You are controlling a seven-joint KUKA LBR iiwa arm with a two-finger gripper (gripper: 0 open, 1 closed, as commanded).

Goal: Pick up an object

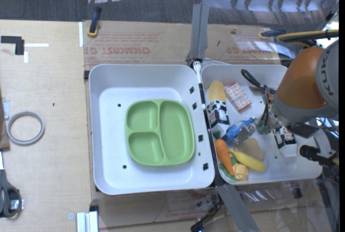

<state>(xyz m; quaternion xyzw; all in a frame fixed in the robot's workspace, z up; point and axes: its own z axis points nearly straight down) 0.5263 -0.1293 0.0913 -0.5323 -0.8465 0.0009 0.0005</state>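
The right bin (pixel 302 169) holds a heap of small things. Among them are a blue crumpled bottle (pixel 240 129), a tan potato (pixel 248 147), a yellow banana (pixel 252 160), an orange carrot (pixel 223 154) and a pink waffle-patterned box (pixel 237 96). A pale yellow piece (pixel 216 90) and a black-and-white patterned item (pixel 218 114) lie along the bin's left side. My gripper (pixel 263 123) hangs low inside this bin, just right of the blue bottle, under the orange band of the arm (pixel 302 85). The wrist hides its tip.
The left bin (pixel 108 118) carries a green divided plate (pixel 160 132). A small white and black item (pixel 285 138) lies right of the gripper. A roll of tape (pixel 23 127) and scissors (pixel 9 201) rest on the bench at the left.
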